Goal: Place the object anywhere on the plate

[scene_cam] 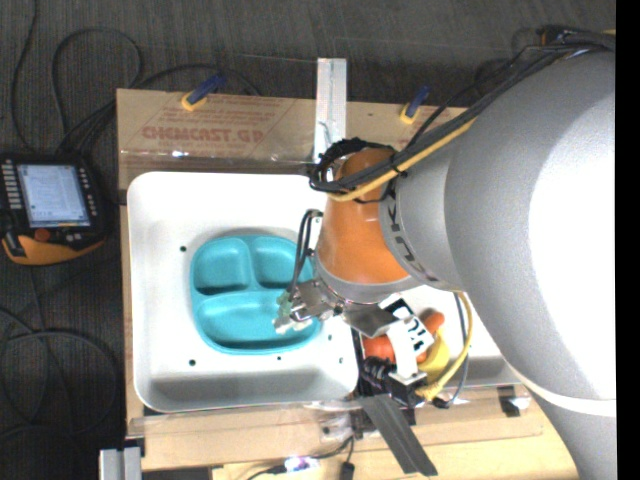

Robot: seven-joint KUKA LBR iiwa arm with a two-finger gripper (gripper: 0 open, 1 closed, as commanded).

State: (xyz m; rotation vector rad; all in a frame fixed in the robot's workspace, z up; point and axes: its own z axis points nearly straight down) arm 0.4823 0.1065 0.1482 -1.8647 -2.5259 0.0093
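Observation:
A turquoise divided plate (235,293) lies in the left white bin (160,368), with two small compartments at the back and one large one at the front. My gripper (292,310) hangs low over the plate's front right part, just inside its rim. The arm's orange band (355,238) and grey body cover much of the right bin. An orange object (432,321) and a yellow object (441,360) peek out from under the wrist in the right bin; their shapes are mostly hidden.
A cardboard sheet (220,133) held by clamps stands behind the bins. A teach pendant (48,203) with cables lies on the floor to the left. The left bin's white floor shows around the plate.

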